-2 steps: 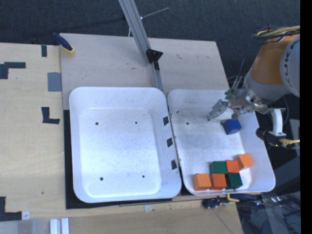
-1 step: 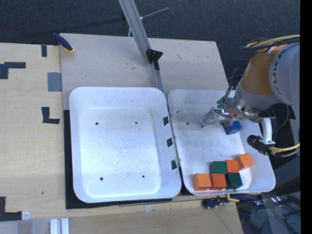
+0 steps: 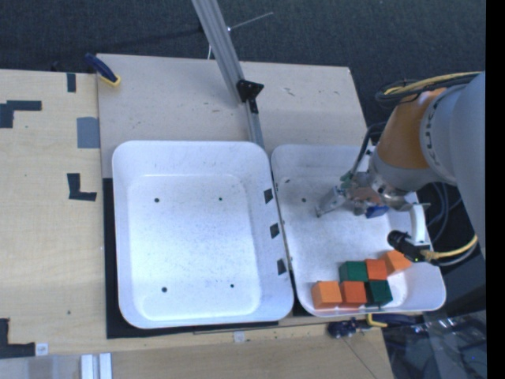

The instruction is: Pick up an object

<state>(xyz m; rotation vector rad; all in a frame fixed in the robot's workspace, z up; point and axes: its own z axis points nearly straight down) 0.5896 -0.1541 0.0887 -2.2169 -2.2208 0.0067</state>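
Several small blocks lie clustered in the near corner of the right bin [image 3: 304, 168]: an orange block [image 3: 326, 293], another orange block [image 3: 354, 291], a green block [image 3: 353, 271] and a dark green block [image 3: 379, 291], with more orange ones [image 3: 377, 268] behind them. My gripper [image 3: 333, 204] hangs low over the middle of the right bin, up and to the left of the blocks and apart from them. I see nothing held in it. The grey arm with its orange band [image 3: 406, 136] reaches in from the right.
The left bin [image 3: 122, 164] sits beside the right one. A slanted metal pole [image 3: 225, 46] runs down to the bins' far edge. A blue and yellow tool [image 3: 102, 68] lies at the bench's far left. Yellow cables [image 3: 454, 251] loop at the right.
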